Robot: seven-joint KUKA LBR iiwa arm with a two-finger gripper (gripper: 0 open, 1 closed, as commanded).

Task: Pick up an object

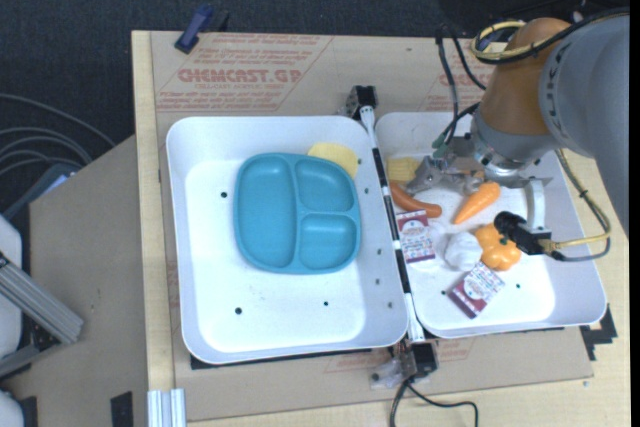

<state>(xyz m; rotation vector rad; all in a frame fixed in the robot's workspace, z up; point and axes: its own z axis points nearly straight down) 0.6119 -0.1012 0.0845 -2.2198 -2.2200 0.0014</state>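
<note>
My gripper [443,171] hangs low over the back of the right bin [570,295], under the grey arm with its orange band. Just in front of it lies an orange carrot [476,202], tilted, close to the gripper or touching it; I cannot tell which. A red-orange sausage [413,198] lies to its left by the bin's wall. Further forward sit a white lump [462,248], an orange-yellow pepper [498,249] and two small packets [415,239] [474,288]. Nothing is seen held.
The left bin [200,305] holds a blue divided plate [297,212] and a pale yellow piece [334,156] at its back right. A black cable [575,240] loops from the arm over the right bin's right side.
</note>
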